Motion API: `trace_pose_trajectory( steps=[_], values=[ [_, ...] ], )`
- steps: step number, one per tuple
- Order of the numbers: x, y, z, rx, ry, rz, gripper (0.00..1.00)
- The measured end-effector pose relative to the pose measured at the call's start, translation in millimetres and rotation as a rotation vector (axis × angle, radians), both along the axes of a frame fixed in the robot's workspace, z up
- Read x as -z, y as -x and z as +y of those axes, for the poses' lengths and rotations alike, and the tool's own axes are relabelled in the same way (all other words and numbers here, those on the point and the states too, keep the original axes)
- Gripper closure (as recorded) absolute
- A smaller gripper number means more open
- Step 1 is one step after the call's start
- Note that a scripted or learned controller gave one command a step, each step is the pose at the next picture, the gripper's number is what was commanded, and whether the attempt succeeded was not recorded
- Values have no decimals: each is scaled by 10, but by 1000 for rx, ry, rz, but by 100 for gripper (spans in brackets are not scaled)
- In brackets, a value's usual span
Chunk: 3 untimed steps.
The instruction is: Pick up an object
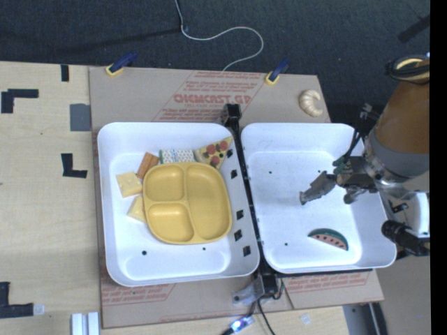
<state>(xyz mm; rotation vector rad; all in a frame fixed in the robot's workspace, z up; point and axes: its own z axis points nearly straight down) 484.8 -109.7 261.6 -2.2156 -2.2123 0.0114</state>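
Observation:
A toy watermelon slice (328, 239), red with a green rind, lies flat in the right bin (279, 142) near its front right corner. My gripper (328, 195) hangs over the middle right of that bin, just behind the slice and apart from it. Its two dark fingers (311, 191) are spread open with nothing between them. The grey arm with its orange band (408, 114) comes in from the right.
The left bin (115, 257) holds a yellow divided plate (187, 202), with several small toy food pieces (130, 184) along its left and back sides. A beige shell-like object (311, 102) lies on the cardboard behind the right bin. A white cable (223, 33) runs across the dark floor.

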Motion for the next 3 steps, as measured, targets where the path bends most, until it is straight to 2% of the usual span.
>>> trace_pose_trajectory(
  steps=[1,3],
  values=[
    [-49,-21,0,-3,2,-11,0],
    [1004,118,80,-1,1,-5,0]
  ],
)
